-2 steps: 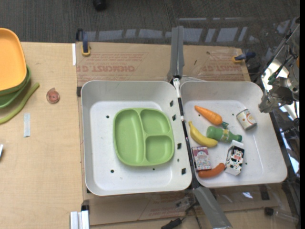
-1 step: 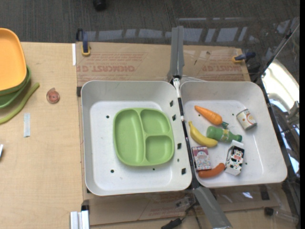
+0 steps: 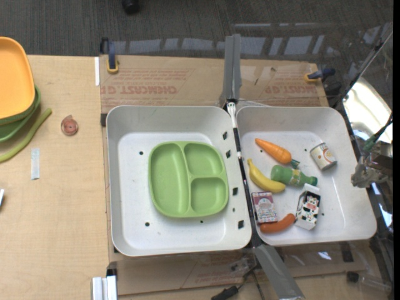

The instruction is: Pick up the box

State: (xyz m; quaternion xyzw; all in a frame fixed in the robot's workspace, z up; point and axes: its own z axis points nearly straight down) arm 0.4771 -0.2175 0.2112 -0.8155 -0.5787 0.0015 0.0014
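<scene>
In the right bin, a small pink box lies flat near the front left. A white carton with black patches lies a little to its right. A red sausage-shaped toy rests between them at the front. My gripper shows as a grey shape at the bin's right rim, about level with the carton and well apart from both boxes. Nothing shows between its tips.
The right bin also holds an orange carrot, a yellow banana, a green bottle and a small can. A green divided plate fills the middle of the left bin. Orange and green dishes sit on the bench at far left.
</scene>
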